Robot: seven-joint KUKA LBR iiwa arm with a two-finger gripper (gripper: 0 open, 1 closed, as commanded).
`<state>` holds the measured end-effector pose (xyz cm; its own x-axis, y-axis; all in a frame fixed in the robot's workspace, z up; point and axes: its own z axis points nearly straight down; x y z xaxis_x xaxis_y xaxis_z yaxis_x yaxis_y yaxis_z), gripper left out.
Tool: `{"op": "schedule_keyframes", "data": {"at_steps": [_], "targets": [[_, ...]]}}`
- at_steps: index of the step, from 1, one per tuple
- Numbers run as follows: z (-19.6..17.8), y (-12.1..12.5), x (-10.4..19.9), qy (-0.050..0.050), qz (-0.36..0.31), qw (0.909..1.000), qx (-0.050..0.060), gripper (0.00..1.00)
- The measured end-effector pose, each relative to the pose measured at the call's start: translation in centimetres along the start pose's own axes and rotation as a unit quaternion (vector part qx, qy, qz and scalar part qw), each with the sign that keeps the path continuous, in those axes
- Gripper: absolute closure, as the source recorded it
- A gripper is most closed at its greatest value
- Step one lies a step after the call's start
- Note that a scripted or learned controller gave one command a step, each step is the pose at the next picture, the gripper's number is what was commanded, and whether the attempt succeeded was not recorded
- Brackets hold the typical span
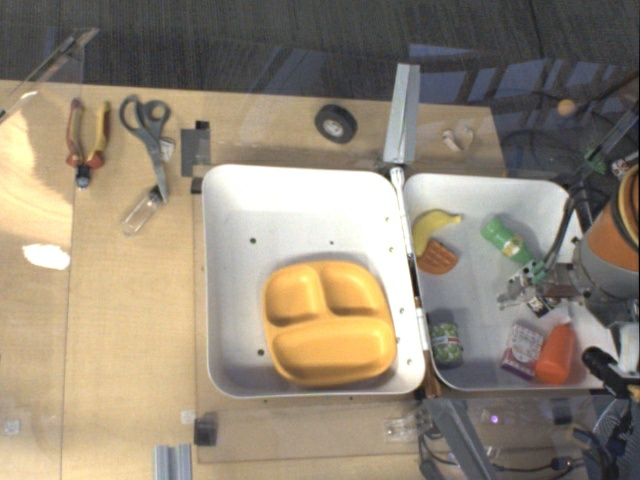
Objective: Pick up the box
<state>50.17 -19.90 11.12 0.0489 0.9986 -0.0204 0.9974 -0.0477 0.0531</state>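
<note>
Hovering gripper (528,293) just above box (522,350) in right bin (480,190), probably lining up; finger state indiscernible; touching nothing.

Wooden bench (100,368), perhaps grey carpet (250,8)

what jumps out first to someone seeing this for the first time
The big yellow tray in the left bin grabs the eye first. Next comes the clutter in the right bin: a banana, a green bottle, a can, an orange bottle and a small box, with the hand just above the box.
</note>
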Motion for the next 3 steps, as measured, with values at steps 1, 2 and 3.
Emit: {"op": "schedule_keyframes", "data": {"at_steps": [1, 2, 3], "targets": [[0.04, 0.1, -0.2, 0.002, 0.01, 1.0, 0.001, 0.0], [0.28, 0.13, -0.27, 0.001, 0.003, 1.0, -0.001, 0.0], [-0.07, 0.01, -0.39, 0.003, 0.021, 0.9998, 0.003, 0.0]]}}
